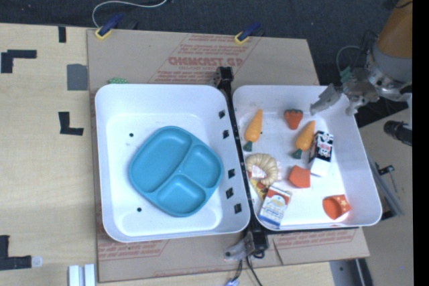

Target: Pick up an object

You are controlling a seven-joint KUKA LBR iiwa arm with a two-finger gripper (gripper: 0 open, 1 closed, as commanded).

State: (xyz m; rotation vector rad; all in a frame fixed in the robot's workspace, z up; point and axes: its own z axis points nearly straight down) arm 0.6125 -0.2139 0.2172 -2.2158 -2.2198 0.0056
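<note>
The gripper hangs over the upper right corner of the right bin, and whether it is released or clenched I cannot tell from this slanted view; nothing sits in it.

The nearest candidate is the toy carrot, lying just below and slightly left of the gripper, well inside the bin. Its long axis runs diagonally, the fat orange end up toward the gripper and the green tip down to the left.

It looks smooth, tapered, bright orange. A small toy strawberry sits just beside it to the upper left, and what seems to be a black-and-white carton lies close on its right.
</note>
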